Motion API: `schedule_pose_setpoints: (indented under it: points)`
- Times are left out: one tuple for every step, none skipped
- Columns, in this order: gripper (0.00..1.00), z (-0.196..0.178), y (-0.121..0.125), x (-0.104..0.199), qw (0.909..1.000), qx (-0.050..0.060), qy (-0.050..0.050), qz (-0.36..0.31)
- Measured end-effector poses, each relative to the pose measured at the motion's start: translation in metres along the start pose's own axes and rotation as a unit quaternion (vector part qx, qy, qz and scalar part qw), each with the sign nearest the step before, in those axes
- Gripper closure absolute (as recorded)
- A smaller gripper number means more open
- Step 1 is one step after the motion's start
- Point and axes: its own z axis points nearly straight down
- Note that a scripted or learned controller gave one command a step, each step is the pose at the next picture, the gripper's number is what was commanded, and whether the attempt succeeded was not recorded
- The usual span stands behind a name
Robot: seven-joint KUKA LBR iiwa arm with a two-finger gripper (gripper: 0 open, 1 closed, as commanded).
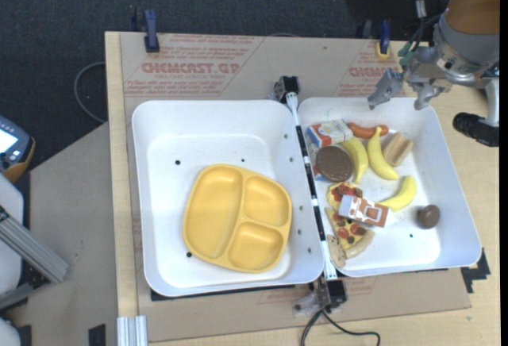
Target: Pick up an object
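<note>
- While the arm stands at the far right corner of the bench, its gripper [403, 90] hangs over the far rim of the right bin [452, 249], fingers spread apart with nothing between them.
- Left bin [159, 138]: holds one yellow divided plate [236, 217], lying flat, well apart from the gripper.
- Right bin: toy food crowded against its left wall. Two bananas [381, 158], a brown round patty [334, 163], a sausage [367, 130], a bread piece [397, 148], a pizza slice [349, 235] and a small carton [367, 212] lie touching or overlapping.
- A brown ball-like item [429, 216] lies alone toward the near right, apart from the pile.
- Position: every candidate lies nearer the camera than the gripper; the sausage and bread piece are closest to it.
- Risk, as judged: a descent into the pile may land the fingers on two items at once, pushing them aside instead of closing on one; near the rim, a finger may strike the bin wall.
</note>
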Motion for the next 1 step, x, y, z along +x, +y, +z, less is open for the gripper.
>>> schedule_pose_setpoints:
  points:
    - [0.00, 0.1494, -0.0225, 0.0343, 1.0000, 0.004, 0.002, 0.000]
